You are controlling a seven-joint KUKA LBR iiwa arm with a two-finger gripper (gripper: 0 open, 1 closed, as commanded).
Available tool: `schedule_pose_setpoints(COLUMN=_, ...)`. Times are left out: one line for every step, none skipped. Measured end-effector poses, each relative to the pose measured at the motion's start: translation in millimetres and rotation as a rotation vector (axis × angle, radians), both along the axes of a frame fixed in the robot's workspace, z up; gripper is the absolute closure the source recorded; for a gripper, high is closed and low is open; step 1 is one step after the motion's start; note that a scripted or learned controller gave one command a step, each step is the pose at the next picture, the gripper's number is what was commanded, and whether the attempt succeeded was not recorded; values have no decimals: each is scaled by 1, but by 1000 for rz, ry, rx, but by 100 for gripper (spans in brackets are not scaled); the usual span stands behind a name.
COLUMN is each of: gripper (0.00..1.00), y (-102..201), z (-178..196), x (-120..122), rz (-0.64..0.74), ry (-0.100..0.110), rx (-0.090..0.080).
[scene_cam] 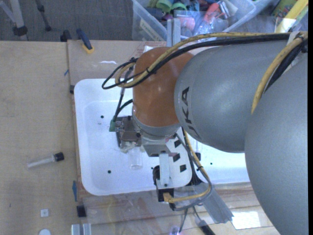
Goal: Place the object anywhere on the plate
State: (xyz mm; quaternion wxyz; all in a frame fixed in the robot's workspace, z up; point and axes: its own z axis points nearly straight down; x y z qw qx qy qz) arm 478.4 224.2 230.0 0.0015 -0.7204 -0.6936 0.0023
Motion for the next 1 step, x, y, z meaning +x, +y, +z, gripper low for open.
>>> schedule_pose_setpoints(gripper=100, y=1, z=108, x=49, rz=-83, ry=-4, rx=0)
